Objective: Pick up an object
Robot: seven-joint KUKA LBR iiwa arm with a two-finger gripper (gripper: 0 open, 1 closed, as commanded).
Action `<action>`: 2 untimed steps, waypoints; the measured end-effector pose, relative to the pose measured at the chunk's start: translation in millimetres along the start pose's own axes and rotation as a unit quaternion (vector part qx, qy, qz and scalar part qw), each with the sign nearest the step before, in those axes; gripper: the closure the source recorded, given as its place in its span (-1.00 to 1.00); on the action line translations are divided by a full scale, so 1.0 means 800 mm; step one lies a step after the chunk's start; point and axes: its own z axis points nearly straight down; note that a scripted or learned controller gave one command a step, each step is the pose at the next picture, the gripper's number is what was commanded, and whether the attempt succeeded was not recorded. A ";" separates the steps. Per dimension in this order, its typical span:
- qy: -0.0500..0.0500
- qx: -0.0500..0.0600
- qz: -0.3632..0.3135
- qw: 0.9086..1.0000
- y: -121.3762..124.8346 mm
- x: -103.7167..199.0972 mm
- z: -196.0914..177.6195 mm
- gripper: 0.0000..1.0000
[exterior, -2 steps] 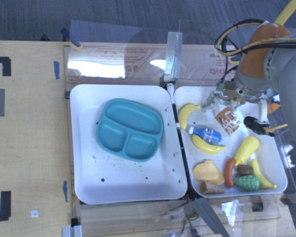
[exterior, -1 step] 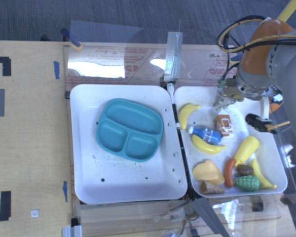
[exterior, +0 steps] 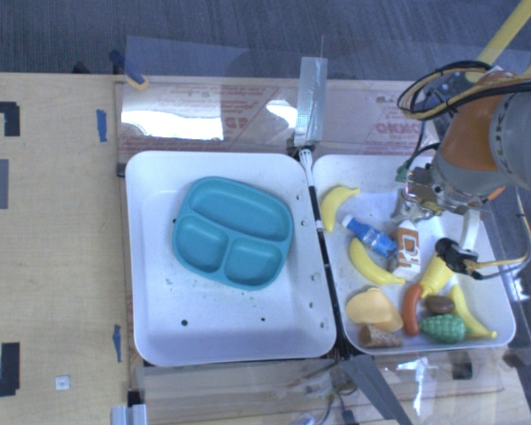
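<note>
— Looking down on the bench (exterior: 44, 237), we are seeing two white bins side by side. The left bin (exterior: 159, 326) is carrying one blue divided plate (exterior: 233, 233), lying flat near its middle. What are we taking as the object?

— We are not being told which one, so any thing in the right bin (exterior: 500, 321) is counting. The small things are crowding there: a banana (exterior: 334, 204) near the dividing wall, a blue bottle (exterior: 372, 235) just beside it, a second banana (exterior: 372, 264) under the bottle, a small carton (exterior: 408, 246), a sausage (exterior: 411, 308), a green piece (exterior: 442, 328) and a yellow rounded piece (exterior: 373, 308) at the near edge.

— Where is the gripper (exterior: 413, 204) standing?

— It is hanging over the far right part of this bin, just above the carton and near the bottle. We are judging it is placed there because the pile is dense at that spot, so a blind descent has a good chance to meet something.

— Are the fingers closed on anything?

— We are not able to tell if they are open or closed; the wrist and the cables (exterior: 438, 82) are covering them from this slant. We are seeing nothing between them, so we are judging the pick as not yet done.

— Any risk?

— The things are touching each other, so the fingers may push a neighbour and slip off.
</note>
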 end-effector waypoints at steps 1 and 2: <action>-0.002 0.005 0.151 0.989 -0.027 -0.001 -0.135 1.00; -0.002 0.008 0.151 0.989 -0.028 -0.001 -0.132 -1.00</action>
